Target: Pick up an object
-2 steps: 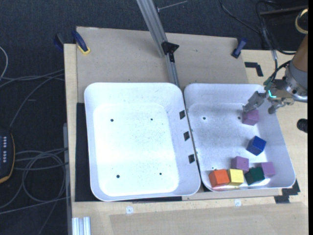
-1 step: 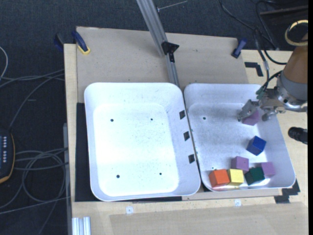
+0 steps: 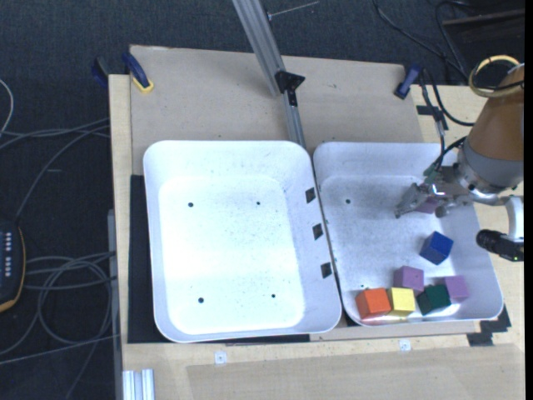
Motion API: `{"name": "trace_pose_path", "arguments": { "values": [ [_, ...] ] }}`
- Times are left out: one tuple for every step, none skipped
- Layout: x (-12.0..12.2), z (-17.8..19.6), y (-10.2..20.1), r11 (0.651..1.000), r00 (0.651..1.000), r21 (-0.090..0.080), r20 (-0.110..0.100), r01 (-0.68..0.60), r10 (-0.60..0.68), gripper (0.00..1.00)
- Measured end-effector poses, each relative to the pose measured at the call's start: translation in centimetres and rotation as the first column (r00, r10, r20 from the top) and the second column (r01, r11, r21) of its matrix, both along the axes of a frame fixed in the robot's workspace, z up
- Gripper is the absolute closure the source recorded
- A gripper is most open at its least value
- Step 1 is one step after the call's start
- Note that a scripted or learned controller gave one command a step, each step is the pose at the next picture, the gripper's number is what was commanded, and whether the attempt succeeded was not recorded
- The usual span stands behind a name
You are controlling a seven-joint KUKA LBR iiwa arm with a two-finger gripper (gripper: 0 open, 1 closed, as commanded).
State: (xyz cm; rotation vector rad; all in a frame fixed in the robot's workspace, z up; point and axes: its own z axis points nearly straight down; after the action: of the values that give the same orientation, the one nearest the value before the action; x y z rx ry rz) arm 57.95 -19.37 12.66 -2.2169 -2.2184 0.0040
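Wooden bench [image 3: 208, 98] bears two white bins: left bin [image 3: 158, 223], right bin [image 3: 333, 223]. Grey arm [image 3: 495, 132] enters from right, gripper [image 3: 420, 202] low over right bin's upper part; fingers' state cannot tell. Blue cube [image 3: 436, 247] just below gripper. Near front wall: orange block [image 3: 374, 302], yellow block [image 3: 403, 300], green block [image 3: 434, 298], two purple blocks [image 3: 409, 276].
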Motion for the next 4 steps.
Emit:
{"name": "trace_pose_path", "arguments": {
  "values": [
    [0.0, -2.9, 0.1, 1.0, 1.0, 0.0, 0.002, 0.0, 0.0, 0.0],
    [0.1, -1.6, 0.1, 1.0, 1.0, -0.001, 0.007, -0.001, 0.001, 1.0],
    [0.8, 4.9, -0.2, 1.0, 1.0, -0.005, 0.014, -0.001, 0.001, 1.0],
    [0.9, 9.0, -0.2, 1.0, 1.0, -0.004, 0.012, -0.001, 0.001, 1.0]
  ]
}}
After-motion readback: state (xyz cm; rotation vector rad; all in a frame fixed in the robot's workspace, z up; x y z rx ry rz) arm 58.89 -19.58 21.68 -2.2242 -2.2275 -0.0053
